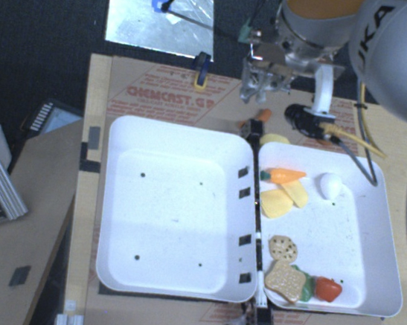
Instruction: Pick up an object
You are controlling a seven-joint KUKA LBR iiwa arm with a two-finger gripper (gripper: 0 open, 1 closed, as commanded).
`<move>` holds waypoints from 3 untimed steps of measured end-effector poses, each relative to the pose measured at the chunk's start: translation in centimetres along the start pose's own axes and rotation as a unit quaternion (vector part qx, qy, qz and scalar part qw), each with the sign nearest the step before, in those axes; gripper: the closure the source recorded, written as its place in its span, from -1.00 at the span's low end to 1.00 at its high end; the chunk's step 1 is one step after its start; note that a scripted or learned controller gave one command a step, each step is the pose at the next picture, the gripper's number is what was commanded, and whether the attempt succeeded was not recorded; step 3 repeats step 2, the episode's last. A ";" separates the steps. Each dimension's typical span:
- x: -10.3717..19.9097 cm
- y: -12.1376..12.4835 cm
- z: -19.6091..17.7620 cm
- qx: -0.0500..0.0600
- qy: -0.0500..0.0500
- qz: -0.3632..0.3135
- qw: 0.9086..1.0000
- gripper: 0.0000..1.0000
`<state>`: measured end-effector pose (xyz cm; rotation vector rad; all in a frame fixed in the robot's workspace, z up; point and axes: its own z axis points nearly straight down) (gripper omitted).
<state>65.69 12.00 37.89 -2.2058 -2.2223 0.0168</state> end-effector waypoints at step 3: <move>9.8 -9.7 -1.3 -0.013 0.003 0.001 1.000 1.00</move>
